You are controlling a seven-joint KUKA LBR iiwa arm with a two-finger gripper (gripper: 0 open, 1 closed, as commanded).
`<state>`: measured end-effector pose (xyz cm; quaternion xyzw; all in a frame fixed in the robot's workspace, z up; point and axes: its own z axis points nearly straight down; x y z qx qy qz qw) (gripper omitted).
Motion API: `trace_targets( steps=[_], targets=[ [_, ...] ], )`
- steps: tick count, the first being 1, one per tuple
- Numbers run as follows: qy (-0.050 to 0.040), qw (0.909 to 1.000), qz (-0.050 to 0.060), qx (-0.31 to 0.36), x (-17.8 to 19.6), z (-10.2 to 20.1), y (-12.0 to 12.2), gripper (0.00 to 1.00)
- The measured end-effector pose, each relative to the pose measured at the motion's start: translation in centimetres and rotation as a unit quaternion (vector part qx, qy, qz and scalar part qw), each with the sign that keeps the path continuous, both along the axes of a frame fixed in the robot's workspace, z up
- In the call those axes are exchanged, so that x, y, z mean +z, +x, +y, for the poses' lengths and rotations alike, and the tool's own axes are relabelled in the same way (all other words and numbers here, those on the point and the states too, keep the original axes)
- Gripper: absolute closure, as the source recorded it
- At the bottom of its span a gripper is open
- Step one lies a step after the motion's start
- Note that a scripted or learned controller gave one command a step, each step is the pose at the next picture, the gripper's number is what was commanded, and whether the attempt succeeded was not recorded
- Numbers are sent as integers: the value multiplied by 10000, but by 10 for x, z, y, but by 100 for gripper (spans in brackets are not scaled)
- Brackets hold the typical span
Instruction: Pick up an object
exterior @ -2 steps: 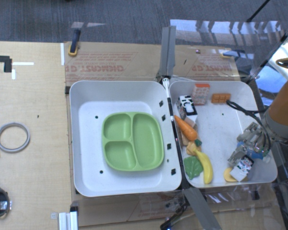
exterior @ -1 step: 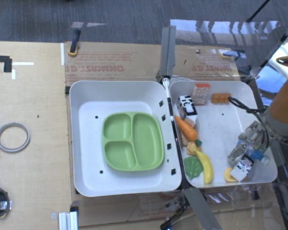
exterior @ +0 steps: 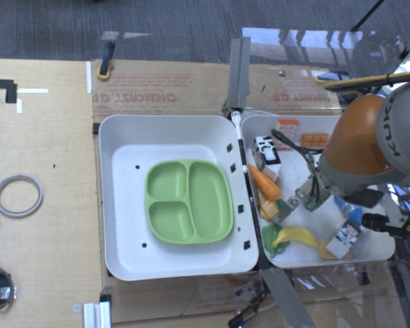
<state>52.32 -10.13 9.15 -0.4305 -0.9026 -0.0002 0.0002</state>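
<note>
**Arm down in the right bin, finger state unreadable**

I see several candidates for the pick, all in the right bin (exterior: 376, 251). A carrot (exterior: 265, 182) lies at a slant along the bin's left side. Just below it is a small tan chunk (exterior: 268, 210), can't tell what it is. A banana (exterior: 297, 236) lies near the front edge, with something green (exterior: 270, 243) touching its left end. Further right along the front there's a yellow piece (exterior: 326, 251) and a small white packet (exterior: 345, 236) leaning on it. A blue item (exterior: 352, 214) sits just above those, partly under the arm. At the back of the bin: a black-and-white item (exterior: 265, 150) and an orange waffle-like piece (exterior: 314, 140).

The gripper (exterior: 295, 203) is low in the bin, between the carrot and the banana, near the tan chunk. I can't tell whether it is open or closed, or whether it touches anything; the wrist and cables block that. The arm (exterior: 359, 145) covers most of the bin's right half.

The left bin (exterior: 116, 203) holds a green divided plate (exterior: 190, 201) with three compartments, sitting flat near the middle.

On the bench (exterior: 41, 251) to the left, well apart from both bins, a grey ring (exterior: 17, 195) lies flat. Cardboard (exterior: 164, 91) sits behind the bins.
</note>
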Motion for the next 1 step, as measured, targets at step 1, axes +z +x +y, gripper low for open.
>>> trace_targets(
  steps=[1],
  targets=[
    [-10, 9997, -5, -225, 0, -58, 33, 0]
  ],
)
